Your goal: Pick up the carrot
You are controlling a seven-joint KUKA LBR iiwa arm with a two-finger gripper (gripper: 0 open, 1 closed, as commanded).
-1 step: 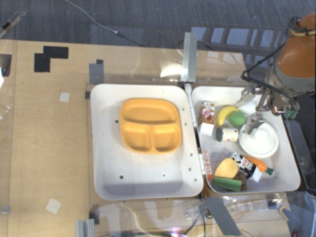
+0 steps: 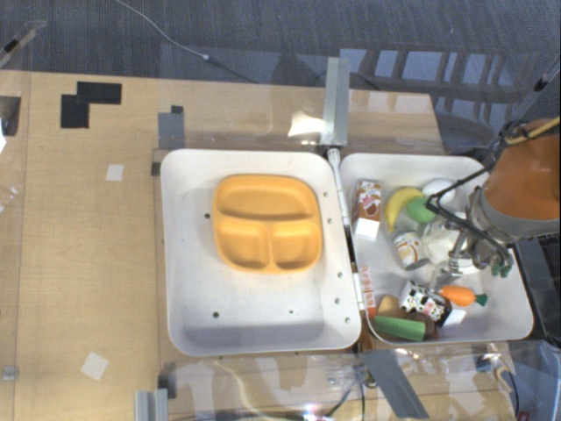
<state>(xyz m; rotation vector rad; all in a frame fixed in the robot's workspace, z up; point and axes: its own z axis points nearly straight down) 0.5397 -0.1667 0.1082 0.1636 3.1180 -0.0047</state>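
The carrot (image 2: pixel 458 296), small and orange with a green top pointing right, lies in the right bin (image 2: pixel 517 323) near its front right. My gripper (image 2: pixel 463 258) hangs just above and behind the carrot, under the grey wrist and its orange band. Cables and the wrist body hide much of the gripper. I see nothing that is clearly held.
The right bin also holds a brown carton (image 2: pixel 368 198), a banana (image 2: pixel 399 202), a green piece (image 2: pixel 420 209), a white cube (image 2: pixel 366 229), a small can (image 2: pixel 406 249), a black-and-white toy (image 2: pixel 424 303) and a green cucumber (image 2: pixel 401 327). A yellow divided tray (image 2: pixel 267 222) sits in the left bin (image 2: pixel 188 261).
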